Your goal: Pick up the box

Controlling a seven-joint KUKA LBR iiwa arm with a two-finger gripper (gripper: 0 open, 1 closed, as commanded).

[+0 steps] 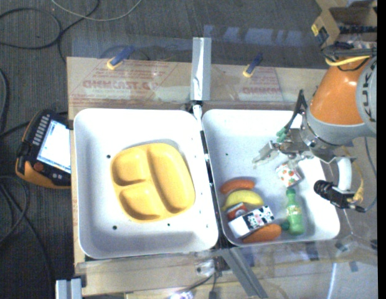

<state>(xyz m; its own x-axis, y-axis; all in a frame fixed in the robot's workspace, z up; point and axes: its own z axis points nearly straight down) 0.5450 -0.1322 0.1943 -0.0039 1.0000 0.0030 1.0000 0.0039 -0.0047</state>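
Surface [137, 80]: flat board, pale brown. Two white bins: left bin [93, 136] holds a glossy yellow compartment tray [153, 180]; right bin [243, 129] holds the rest. Arm [342, 101], grey and orange. Claw [281, 151] above right bin; finger spread cannot be told. Box [250, 220], black-and-white printed carton, at front edge, between yellow fruit [244, 198] and orange piece [264, 232]. Green bottle [294, 213] beside it
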